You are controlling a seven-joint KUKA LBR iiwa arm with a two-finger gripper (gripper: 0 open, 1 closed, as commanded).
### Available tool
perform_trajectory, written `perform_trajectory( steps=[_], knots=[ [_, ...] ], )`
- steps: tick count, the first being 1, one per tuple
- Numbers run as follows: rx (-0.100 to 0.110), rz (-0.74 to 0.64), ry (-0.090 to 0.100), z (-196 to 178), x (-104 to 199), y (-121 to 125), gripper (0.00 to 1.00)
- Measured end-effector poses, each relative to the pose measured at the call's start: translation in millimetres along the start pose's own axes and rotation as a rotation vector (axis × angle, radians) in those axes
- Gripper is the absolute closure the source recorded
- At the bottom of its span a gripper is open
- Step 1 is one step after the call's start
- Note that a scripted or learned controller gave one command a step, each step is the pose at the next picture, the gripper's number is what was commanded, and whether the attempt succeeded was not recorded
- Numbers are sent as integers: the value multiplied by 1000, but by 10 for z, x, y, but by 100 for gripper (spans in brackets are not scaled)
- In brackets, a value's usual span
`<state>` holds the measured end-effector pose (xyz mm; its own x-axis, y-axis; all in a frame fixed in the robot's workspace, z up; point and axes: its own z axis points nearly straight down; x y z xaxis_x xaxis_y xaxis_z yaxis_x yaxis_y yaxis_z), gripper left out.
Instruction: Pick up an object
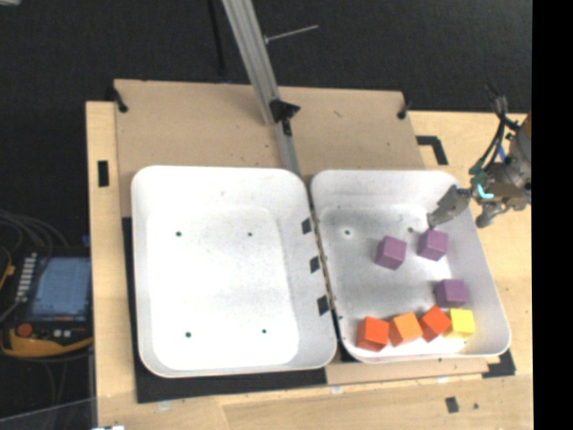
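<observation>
Gripper: the gripper (450, 206) is reaching in from the right edge of the view, with a grey finger slanting down toward the upper right part of the right bin (358, 191).
Gripper state: I cannot tell whether it is open or closed; nothing is showing between its tips.
Nearest cube: a purple cube (433, 244) is sitting just below the gripper tip, close to it; whether the two are touching is not clear.
Second purple cube: another purple cube (390, 252) is lying just left of the first, below and to the left of the gripper.
Third purple cube: a third purple cube (451, 291) is resting further below the gripper, near the bin's right wall.
Bottom row: well below the gripper, along the bin's near wall, a red-orange cube (372, 332), an orange cube (406, 327), a tilted red-orange cube (435, 322) and a yellow cube (462, 321) are sitting side by side, each close against the next.
Left bin: the left bin (224, 267) is lying far to the gripper's left, touching the right bin along the middle.
Bench: the bench (358, 115) is carrying both bins.
</observation>
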<state>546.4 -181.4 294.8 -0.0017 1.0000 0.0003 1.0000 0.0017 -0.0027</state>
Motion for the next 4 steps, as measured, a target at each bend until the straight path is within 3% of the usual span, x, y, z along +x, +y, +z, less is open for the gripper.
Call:
perform_trajectory(
  steps=[1,4],
  knots=[
    [-4,0,-1,-20,2,7,0],
    [2,3,0,1607,76,-67,0]
  ],
)
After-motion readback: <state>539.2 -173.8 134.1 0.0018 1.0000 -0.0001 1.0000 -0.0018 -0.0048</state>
